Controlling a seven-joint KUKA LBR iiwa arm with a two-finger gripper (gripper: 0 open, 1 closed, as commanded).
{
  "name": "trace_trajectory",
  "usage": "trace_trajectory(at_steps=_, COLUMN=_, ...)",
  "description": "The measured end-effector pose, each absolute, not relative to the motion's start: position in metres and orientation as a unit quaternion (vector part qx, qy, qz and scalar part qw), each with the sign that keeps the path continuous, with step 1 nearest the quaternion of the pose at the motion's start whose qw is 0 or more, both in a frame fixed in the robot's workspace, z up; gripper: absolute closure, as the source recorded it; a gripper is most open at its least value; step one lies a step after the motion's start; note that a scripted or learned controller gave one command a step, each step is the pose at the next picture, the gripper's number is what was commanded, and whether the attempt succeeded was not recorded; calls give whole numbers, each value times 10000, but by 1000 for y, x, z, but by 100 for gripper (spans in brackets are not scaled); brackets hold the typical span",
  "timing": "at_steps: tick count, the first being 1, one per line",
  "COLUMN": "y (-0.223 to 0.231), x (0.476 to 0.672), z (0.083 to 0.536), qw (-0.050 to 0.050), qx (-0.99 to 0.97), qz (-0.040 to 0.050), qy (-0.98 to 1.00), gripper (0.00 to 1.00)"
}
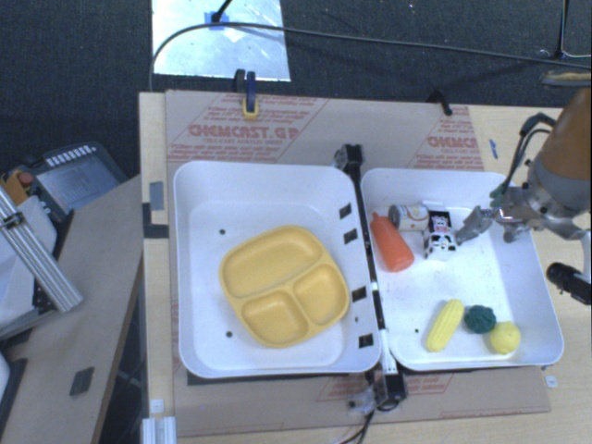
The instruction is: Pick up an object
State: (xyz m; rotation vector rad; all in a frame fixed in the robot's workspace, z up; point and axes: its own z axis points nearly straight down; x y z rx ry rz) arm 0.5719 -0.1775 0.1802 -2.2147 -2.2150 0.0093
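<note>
1. Candidates all sit in the right bin: orange carrot-like piece by the left wall, a small black-and-white toy just right of it, a small grey-and-white item behind them. Near the front edge: yellow corn cob, dark green ball, yellow lemon-like fruit, close together, ball touching or nearly touching the lemon.
2. Nearest target to the arm looks like the black-and-white toy; which object the program is after, I can't tell.
3. Gripper sits over the back-right part of the right bin, just right of the toy, pointing toward it. Nothing visible between the fingers. Too blurred and small to say whether it's wide or narrow: cannot tell.
4. Step in hand, my read: approach, pre-grasp. No object lifted; everything rests on the bin floor.
5. Next move calls for: centre over one item, descend, close. The toy is crowded by the carrot and the grey-and-white item, so finger clearance is tight there. The corn cob has more room on its left side.
6. Left bin holds a yellow divided plate, well apart from the gripper. Both bins sit on cardboard on the tabletop.
</note>
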Motion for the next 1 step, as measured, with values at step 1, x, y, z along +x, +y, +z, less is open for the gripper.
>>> trace_trajectory(at_steps=1, y=-177, x=575, z=187, qw=-8, qx=-7061, qz=-3, qy=-7081, gripper=0)
